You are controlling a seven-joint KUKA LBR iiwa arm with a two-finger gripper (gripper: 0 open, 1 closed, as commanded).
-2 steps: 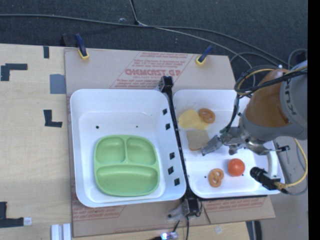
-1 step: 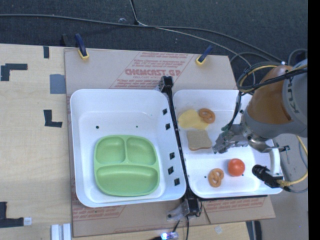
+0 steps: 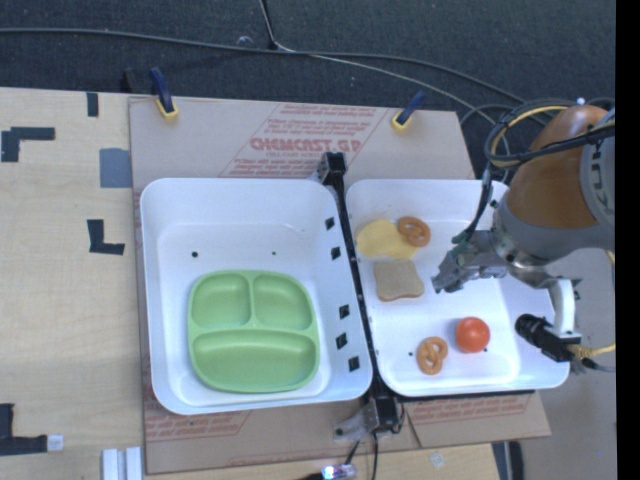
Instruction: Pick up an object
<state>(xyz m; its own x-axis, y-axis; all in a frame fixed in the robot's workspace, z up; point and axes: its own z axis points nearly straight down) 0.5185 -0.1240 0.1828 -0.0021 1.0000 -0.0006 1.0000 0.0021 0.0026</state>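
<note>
The claw [image 3: 452,271] hangs just right of the bread slice [image 3: 398,280], seemingly lining up a grab; I cannot tell its grip state.

Green divided plate [image 3: 252,330] in left white bin [image 3: 160,208], two blue clamps [image 3: 161,92], black cable [image 3: 300,48] behind

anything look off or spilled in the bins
Nothing stands out. The green plate lies flat in the left bin; the bread slice, yellow piece, two pretzels and tomato lie inside the right bin.
</note>
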